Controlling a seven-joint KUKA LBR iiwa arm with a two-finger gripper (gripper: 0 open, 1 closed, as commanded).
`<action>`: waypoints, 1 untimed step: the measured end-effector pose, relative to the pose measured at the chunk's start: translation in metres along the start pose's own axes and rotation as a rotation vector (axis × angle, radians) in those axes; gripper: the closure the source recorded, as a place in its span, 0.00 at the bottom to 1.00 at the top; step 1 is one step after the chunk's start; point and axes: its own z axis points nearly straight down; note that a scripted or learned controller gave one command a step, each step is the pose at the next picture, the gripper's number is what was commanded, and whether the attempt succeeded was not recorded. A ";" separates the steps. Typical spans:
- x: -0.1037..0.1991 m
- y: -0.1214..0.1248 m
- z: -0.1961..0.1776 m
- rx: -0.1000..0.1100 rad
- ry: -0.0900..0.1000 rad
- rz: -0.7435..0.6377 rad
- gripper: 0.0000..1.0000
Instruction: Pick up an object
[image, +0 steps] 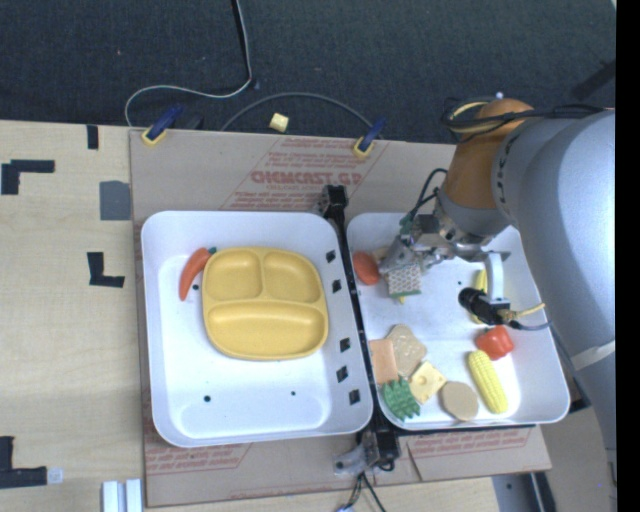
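Gripper (405, 262), its grasp impossible to tell, hovers just beside a red toy (366, 268) in the right bin (540, 400).

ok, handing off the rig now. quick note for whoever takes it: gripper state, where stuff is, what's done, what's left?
Gripper: low in the right bin, upper-left part, at a small grey block; whether it has the block, I can't tell.
Right bin: red piece by the left wall, corn, tomato, green piece, cheese, bread slices.
Left bin: yellow divided plate, carrot.
Done: no pick confirmed.
Left: grasp and lift one object.
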 end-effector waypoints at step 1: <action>0.079 -0.019 -0.095 -0.005 0.005 -0.006 1.00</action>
